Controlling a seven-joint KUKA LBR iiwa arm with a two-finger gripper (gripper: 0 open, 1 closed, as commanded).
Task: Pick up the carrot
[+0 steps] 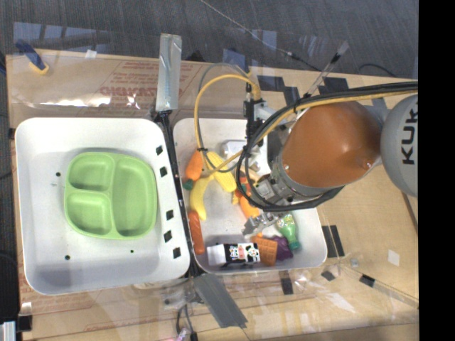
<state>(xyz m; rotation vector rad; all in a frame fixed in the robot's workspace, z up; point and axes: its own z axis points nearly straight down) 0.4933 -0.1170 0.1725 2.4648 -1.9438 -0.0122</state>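
Camera view: arm point(334, 151) covering much of right bin point(313, 251), hiding toys beneath. Gripper point(257, 222) low among clutter, mostly blocked by wrist; grip state impossible to tell. Carrot point(196, 231) against bin's 9 o'clock wall, beside banana point(201, 194). Green divided plate point(111, 195) in left bin point(43, 190).

Wooden bench point(398, 261) bears two white bins point(28, 190).

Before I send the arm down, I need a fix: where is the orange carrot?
The orange carrot lies in the right white bin, against its left wall, below the yellow banana.
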